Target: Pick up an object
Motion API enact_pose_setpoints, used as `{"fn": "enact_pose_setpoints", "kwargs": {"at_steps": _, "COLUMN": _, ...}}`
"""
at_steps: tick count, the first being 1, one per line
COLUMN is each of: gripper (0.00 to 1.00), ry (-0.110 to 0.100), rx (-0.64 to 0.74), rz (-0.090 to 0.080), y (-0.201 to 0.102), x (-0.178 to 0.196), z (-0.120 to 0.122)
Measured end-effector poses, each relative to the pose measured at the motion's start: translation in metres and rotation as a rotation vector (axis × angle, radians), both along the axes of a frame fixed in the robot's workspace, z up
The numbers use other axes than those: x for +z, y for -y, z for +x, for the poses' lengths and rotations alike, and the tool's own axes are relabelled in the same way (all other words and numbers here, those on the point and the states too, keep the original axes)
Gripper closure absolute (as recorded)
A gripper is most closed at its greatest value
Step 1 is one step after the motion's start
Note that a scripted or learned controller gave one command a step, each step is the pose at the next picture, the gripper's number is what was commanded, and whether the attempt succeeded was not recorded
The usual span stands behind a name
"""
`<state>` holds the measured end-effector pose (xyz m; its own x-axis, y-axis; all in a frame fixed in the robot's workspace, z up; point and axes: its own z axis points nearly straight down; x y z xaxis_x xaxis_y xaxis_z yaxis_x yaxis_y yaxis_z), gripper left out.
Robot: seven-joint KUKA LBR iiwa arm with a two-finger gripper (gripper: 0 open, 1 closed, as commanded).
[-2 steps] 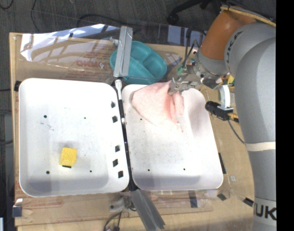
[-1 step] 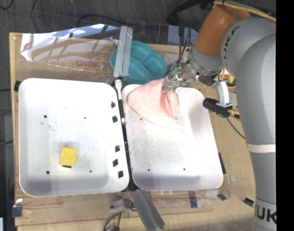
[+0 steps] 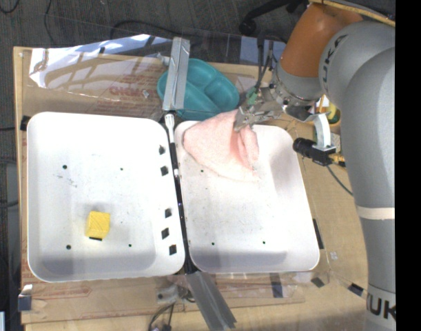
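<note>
A pink cloth (image 3: 217, 150) lies at the back of the right bin (image 3: 265, 233). One fold of it rises in a ridge up to my gripper (image 3: 246, 119). The gripper hangs over the bin's back edge and its fingers are shut on that top fold of cloth. The rest of the cloth spreads over the bin floor toward the left. A small yellow block (image 3: 98, 225) rests in the front left part of the left bin (image 3: 93, 150), far from the gripper.
A teal plastic item (image 3: 200, 88) sits just behind the bins, close to the gripper's left. A metal divider (image 3: 174, 185) runs between the bins. The grey arm (image 3: 362, 116) takes up the right side. Clear plastic sheeting (image 3: 93, 67) lies at the back left.
</note>
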<state>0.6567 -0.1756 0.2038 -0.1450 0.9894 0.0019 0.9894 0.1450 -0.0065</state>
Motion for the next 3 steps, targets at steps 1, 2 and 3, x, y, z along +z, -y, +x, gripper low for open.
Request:
{"fn": "enact_pose_setpoints", "kwargs": {"at_steps": 1, "gripper": 1.0, "ry": 0.002, "rx": 0.289, "rz": 0.001, "y": -0.003, "x": 0.006, "z": -0.016}}
{"fn": "enact_pose_setpoints", "kwargs": {"at_steps": 2, "gripper": 1.0, "ry": 0.001, "rx": 0.294, "rz": 0.0, "y": -0.003, "x": 0.016, "z": -0.016}}
{"fn": "enact_pose_setpoints", "kwargs": {"at_steps": 3, "gripper": 1.0, "ry": 0.003, "rx": 0.428, "rz": 0.002, "y": -0.011, "x": 0.004, "z": -0.017}}
